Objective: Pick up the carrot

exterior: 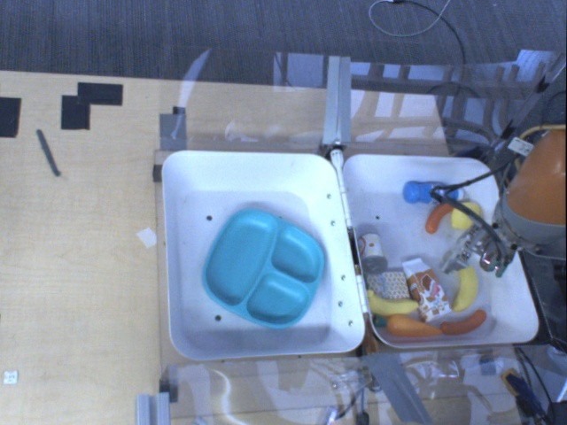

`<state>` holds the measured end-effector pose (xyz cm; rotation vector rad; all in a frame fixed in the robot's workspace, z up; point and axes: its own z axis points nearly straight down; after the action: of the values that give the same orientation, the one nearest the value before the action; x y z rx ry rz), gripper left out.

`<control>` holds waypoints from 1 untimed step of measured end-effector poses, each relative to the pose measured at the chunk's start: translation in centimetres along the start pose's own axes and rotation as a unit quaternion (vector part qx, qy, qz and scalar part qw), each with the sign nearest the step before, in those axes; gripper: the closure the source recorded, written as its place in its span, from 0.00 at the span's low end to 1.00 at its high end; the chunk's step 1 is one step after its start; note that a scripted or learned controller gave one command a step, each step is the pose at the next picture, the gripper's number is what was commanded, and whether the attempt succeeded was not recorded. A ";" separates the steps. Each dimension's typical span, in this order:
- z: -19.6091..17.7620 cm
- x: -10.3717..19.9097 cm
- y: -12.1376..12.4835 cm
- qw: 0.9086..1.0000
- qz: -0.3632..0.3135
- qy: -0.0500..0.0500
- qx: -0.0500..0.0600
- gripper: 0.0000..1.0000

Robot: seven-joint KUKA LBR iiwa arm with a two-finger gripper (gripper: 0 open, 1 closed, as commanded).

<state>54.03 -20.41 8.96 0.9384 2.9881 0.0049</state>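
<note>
The carrot (413, 327) is an orange tapered piece lying flat along the front wall of the right bin (383, 193), between a yellow banana (392, 305) and a reddish sausage (464, 322). My gripper (472, 257) hangs over the right half of that bin, behind and to the right of the carrot and apart from it. It is just above a second yellow banana (466, 289). Nothing of the carrot is near its tip.
The right bin also holds a snack box (426, 295), a grey mesh pouch (388, 282), a small can (370, 244), a blue toy (417, 191), an orange-red sausage (436, 219) and a yellow piece (465, 214). A blue divided plate (264, 266) lies in the left bin (186, 237).
</note>
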 end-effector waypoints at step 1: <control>-0.1 3.8 -2.7 0.993 0.117 -0.005 -0.001 1.00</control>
<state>49.39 -20.49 9.03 1.2788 2.8487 0.0056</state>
